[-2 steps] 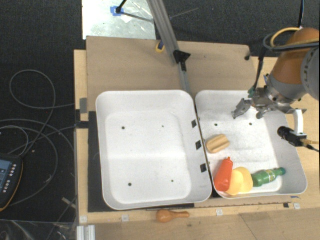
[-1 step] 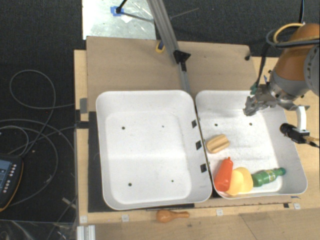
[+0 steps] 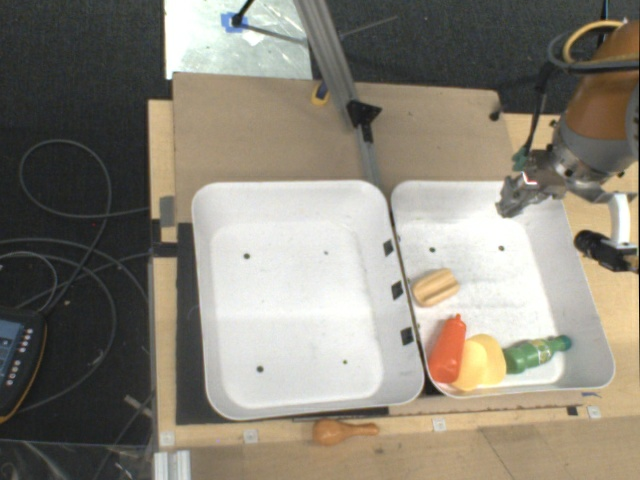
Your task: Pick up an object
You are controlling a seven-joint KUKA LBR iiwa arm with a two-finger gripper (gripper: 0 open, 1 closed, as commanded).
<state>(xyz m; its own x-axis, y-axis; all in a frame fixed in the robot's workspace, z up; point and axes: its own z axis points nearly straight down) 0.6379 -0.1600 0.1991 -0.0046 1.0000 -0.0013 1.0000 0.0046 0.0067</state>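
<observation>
The right bin [image 3: 560, 268] holds a tan bread roll [image 3: 435, 287] near its left wall. At its front lie a red bottle [image 3: 448, 349], a yellow rounded piece [image 3: 482, 361] and a green bottle [image 3: 535, 353], close together. My gripper [image 3: 511, 201] hangs over the bin's back right area, well above and behind those objects, with nothing seen between its fingers. Its orange-banded wrist [image 3: 603, 103] reaches in from the right.
The left bin [image 3: 290, 298] sits beside the right one, joined by black clips [image 3: 396, 290]. A small tan wooden piece [image 3: 340, 430] lies on the bench in front of the bins. A grey pole [image 3: 335, 58] slants over the back of the bench.
</observation>
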